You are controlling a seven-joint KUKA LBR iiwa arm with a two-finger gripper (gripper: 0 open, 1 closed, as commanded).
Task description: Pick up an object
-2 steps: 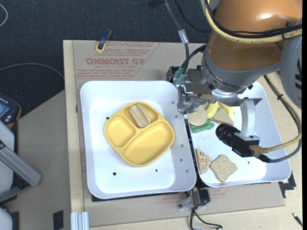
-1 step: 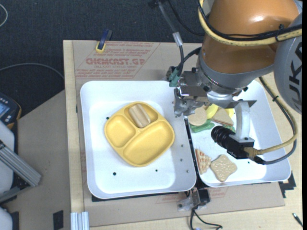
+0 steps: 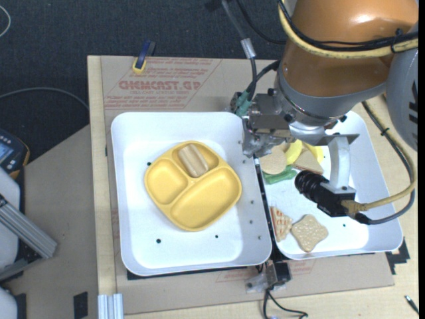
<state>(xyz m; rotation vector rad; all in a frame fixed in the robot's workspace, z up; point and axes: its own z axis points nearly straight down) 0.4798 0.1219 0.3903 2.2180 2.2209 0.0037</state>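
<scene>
Overhead, the grey arm with its orange band reaches in from the right, and the pincer (image 3: 255,143) hangs at the seam between the two white bins, over the near-left corner of the right bin (image 3: 380,208). Its own body hides the tips, so I cannot tell whether it is wide, narrow or holding anything.

Just beside it in the right bin lies a small heap: a tan disc (image 3: 272,161), a green piece (image 3: 283,175) touching the disc's lower edge, and a yellow piece (image 3: 295,153) partly under the wrist. Toward that bin's front edge a striped wedge (image 3: 281,223) and a speckled cracker (image 3: 309,232) lie just beside each other, apart from the heap.

The left bin (image 3: 126,178) holds a yellow divided plate (image 3: 199,201), with a tan roll (image 3: 193,159) lying in its upper compartment. Both bins sit on a brown surface (image 3: 166,85), where a yellow-and-blue clip (image 3: 141,59) rests at the far edge.
</scene>
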